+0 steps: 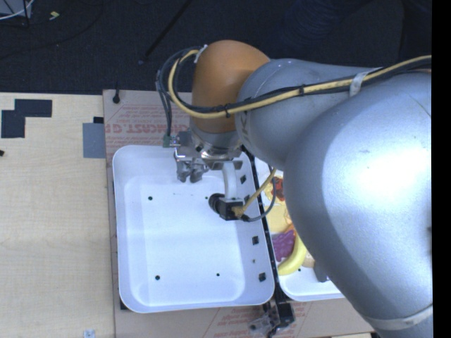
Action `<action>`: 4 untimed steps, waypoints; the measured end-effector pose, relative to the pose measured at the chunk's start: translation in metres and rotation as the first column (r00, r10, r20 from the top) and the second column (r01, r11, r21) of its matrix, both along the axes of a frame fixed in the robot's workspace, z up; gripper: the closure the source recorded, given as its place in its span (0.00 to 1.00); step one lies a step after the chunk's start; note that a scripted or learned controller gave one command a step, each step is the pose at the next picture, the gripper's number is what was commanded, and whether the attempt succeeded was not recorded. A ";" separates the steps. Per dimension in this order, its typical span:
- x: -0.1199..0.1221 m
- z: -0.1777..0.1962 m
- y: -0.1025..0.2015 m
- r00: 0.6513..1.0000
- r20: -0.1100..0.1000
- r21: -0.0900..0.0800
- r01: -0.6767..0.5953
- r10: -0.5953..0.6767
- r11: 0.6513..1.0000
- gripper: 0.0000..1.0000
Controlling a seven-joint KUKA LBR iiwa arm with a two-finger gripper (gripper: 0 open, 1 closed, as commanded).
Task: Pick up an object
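My hand hung over the left bin; the objects lay lower right. Its grip I couldn't tell.

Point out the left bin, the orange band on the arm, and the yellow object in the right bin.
left bin (130, 259): camera view, bare floor near its left wall.
orange band (222, 83): camera view, middle of its rounded top.
yellow object (296, 259): camera view, its curved lower end.

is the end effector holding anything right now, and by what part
Cannot be told. The end effector hangs over the left bin, and nothing shows between its tips from this slanted view.
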State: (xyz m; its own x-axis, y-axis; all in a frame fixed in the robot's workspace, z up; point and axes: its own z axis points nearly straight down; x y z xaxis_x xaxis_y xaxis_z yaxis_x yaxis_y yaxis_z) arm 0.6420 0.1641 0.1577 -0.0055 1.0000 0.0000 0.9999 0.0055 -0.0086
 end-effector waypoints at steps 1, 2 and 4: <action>-0.001 -0.062 -0.031 1.000 -0.002 -0.004 0.007 -0.007 1.000 1.00; 0.004 0.036 -0.093 1.000 0.015 -0.002 0.010 -0.010 1.000 1.00; -0.013 -0.007 -0.044 1.000 0.002 -0.002 0.006 -0.006 1.000 1.00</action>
State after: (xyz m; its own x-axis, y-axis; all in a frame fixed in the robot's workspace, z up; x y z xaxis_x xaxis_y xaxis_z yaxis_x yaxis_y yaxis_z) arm 0.6287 0.1203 0.1504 0.0000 1.0000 -0.0019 1.0000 -0.0001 -0.0066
